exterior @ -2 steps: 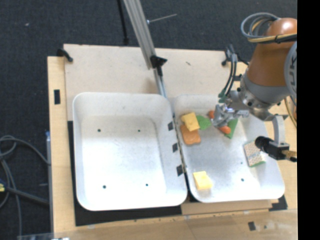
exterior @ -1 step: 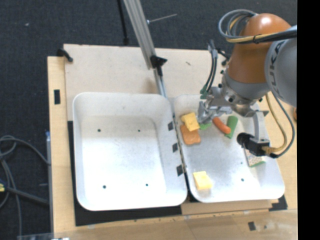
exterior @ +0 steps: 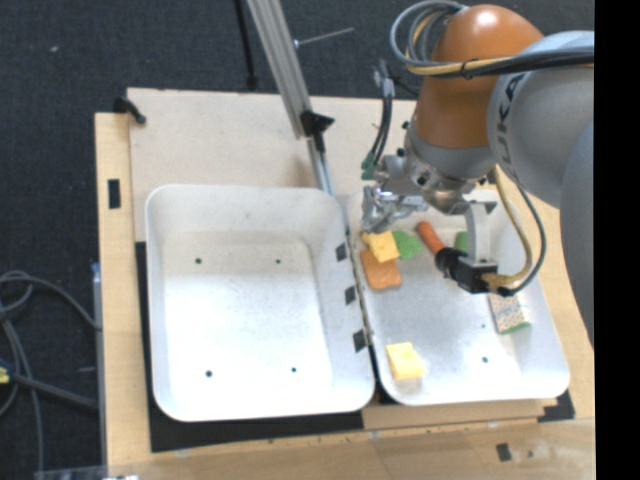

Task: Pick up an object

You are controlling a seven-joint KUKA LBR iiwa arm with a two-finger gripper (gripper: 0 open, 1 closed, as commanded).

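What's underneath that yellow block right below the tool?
The yellow block lies partly on an orange piece, beside a green piece. The tool and block cover whatever is beneath.

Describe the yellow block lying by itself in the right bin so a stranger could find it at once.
Look at the right-hand white bin, the one the grey and orange arm reaches into. Near its front left corner lies a pale yellow foam-like block. It sits alone, apart from the cluster of yellow, orange and green pieces under the gripper.
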